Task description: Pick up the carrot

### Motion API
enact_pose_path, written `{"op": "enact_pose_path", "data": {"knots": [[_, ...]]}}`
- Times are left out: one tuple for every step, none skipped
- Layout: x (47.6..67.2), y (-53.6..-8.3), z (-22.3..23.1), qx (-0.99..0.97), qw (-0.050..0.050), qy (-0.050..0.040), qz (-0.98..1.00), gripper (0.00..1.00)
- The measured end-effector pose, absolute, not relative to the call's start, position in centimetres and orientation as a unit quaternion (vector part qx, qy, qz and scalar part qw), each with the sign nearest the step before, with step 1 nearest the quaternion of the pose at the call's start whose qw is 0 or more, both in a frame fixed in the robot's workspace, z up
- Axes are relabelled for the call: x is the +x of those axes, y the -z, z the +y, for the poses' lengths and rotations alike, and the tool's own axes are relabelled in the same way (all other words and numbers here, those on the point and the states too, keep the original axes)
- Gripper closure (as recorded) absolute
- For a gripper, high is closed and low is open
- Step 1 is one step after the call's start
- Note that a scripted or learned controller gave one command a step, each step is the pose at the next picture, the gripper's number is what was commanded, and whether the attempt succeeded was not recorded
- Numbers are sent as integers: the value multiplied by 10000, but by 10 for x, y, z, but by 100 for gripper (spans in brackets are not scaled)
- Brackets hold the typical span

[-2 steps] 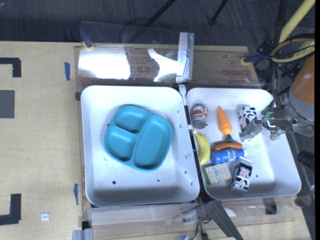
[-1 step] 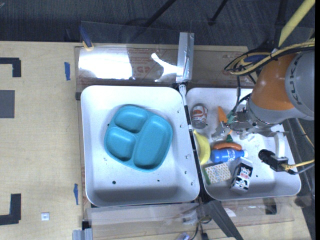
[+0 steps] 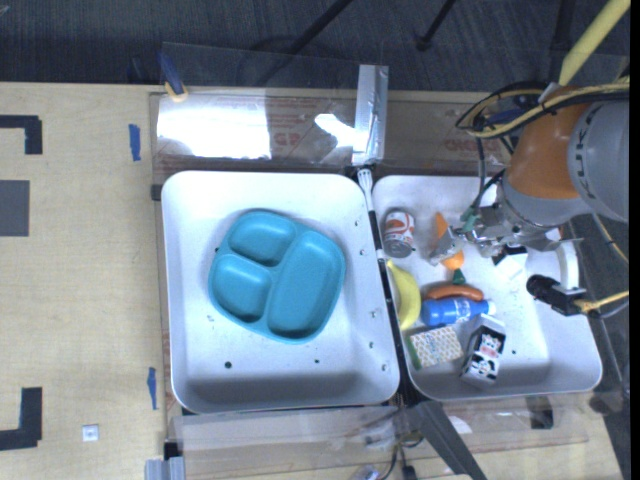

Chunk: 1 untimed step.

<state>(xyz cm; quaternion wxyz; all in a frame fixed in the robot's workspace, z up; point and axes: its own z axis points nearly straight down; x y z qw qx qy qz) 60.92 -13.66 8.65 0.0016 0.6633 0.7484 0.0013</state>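
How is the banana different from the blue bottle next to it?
The banana is yellow and curved; the blue bottle is blue and straight. The banana runs up and down the picture along the right bin's left wall, while the blue bottle lies sideways across the bin. Both lie flat in the right bin, close together.
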Motion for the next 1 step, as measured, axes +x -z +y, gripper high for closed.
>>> {"op": "enact_pose_path", "data": {"knots": [[611,-98,-138,6647,42,-34,7471,100]]}}
